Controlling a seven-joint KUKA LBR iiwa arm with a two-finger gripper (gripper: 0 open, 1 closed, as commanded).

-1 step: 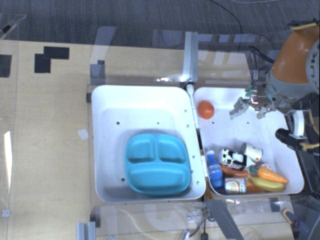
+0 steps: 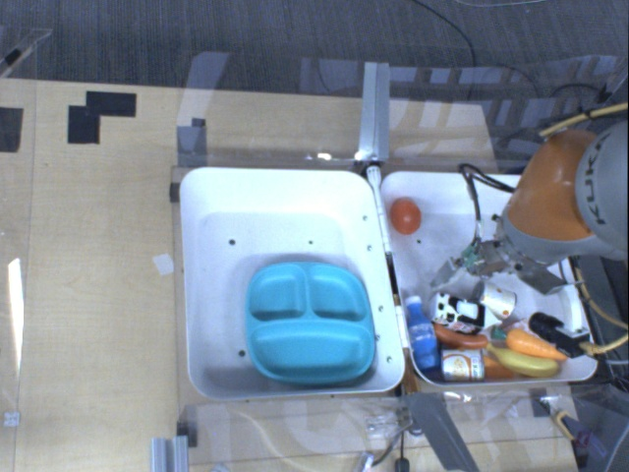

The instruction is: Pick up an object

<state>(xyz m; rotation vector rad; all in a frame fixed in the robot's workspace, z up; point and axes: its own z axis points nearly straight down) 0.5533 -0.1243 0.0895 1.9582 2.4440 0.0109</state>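
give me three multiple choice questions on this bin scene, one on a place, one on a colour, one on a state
1. Where does the divided tray lie?
A. left bin
B. right bin
C. on the bench outside the bins

2. What colour is the ball at the far end of the right bin?
A. green
B. orange-red
C. purple

3. How does the blue bottle rest?
A. standing upright
B. lying on its side
C. hanging from the arm

Answers:
1 A, the blue tray sits in the left bin.
2 B, the ball is orange-red in the right bin.
3 B, the blue bottle lies along the bin's left wall.
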